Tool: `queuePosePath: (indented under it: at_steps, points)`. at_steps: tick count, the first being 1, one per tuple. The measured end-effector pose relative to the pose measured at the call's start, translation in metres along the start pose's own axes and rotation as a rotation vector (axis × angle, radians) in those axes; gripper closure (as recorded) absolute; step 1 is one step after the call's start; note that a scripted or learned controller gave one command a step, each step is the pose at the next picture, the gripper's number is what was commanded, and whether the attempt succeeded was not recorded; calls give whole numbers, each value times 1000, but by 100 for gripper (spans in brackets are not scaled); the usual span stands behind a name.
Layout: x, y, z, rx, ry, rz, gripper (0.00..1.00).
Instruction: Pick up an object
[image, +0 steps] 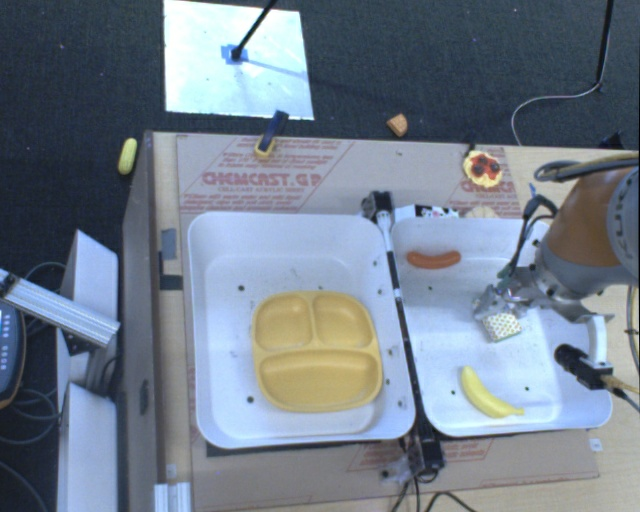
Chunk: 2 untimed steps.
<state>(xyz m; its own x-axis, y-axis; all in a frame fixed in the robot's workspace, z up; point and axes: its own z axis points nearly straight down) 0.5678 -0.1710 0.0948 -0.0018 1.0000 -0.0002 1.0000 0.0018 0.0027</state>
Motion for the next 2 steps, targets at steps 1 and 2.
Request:
queuePosePath:
  at_steps: [1,2]
  points:
    - [70,5,11,2,1,-2,100]
    - [137,-16,-113,-2,1,-3,100]
